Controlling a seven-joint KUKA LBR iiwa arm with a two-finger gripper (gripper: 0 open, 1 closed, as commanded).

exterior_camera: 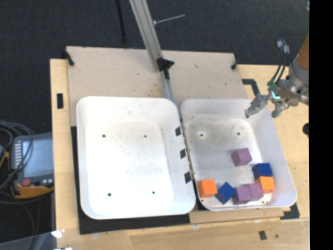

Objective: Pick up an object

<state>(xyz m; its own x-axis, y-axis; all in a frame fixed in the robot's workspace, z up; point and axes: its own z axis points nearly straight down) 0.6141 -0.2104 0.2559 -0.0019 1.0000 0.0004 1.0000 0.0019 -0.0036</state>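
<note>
Purple and alone, the nearest block (241,156) lies on the floor of the right bin (218,108), toward its front from my gripper (264,104), which hangs above that bin's far right rim; I cannot tell its state.

The arm (301,61) is cut off by the picture's right edge beside the right bin (270,134); its orange band shows as a partial sliver. The claw (265,104), over that bin's far right rim, is too small to resolve: finger spacing cannot be told. At the bin's near wall, a purple block (248,193) is partly overlapped by neighbouring blocks, so whether it is one piece or two cannot be told.
</note>
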